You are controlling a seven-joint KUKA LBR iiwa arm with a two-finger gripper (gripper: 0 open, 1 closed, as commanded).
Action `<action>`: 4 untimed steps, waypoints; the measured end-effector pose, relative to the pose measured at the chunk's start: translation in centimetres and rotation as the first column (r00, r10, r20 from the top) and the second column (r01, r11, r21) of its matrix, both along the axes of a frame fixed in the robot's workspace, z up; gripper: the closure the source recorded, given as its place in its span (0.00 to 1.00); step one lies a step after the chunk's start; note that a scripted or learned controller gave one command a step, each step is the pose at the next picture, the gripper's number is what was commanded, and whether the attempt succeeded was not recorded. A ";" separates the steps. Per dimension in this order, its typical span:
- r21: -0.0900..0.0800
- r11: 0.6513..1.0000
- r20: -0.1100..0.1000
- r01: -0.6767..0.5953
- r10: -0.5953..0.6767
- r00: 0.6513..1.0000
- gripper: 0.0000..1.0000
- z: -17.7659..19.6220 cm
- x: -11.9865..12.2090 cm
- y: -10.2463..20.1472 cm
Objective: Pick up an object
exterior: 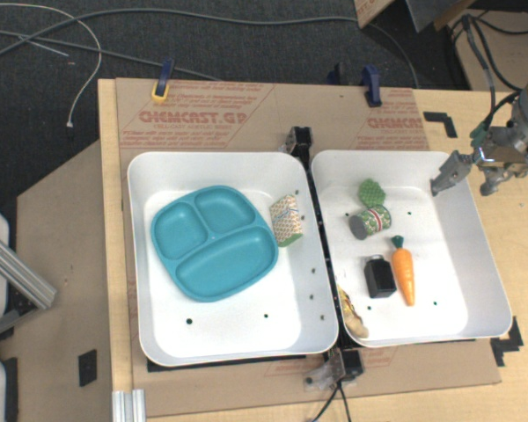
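In the camera view, the metal gripper (472, 172) waits at the right edge with its fingers spread wide and nothing between them. The orange plastic carrot (404, 275) lies in the right white bin (475, 262), not lifted. Picking has not started.

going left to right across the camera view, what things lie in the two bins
blue divided plate → patterned cup beside the plate's right edge → yellowish thing at the right bin's near-left corner → black block → toy carrot. The green items above the block overlap its span, so I left them out.
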State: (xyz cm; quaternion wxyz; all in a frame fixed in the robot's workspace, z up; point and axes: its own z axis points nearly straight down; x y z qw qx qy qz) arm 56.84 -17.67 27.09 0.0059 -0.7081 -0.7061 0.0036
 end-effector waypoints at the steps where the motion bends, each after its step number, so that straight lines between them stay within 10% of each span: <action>1: -0.003 1.000 0.013 -0.003 0.003 1.000 0.00 0.7 0.2 0.1; 4: -0.001 1.000 0.007 -0.002 0.002 1.000 0.00 -16.6 -0.3 0.1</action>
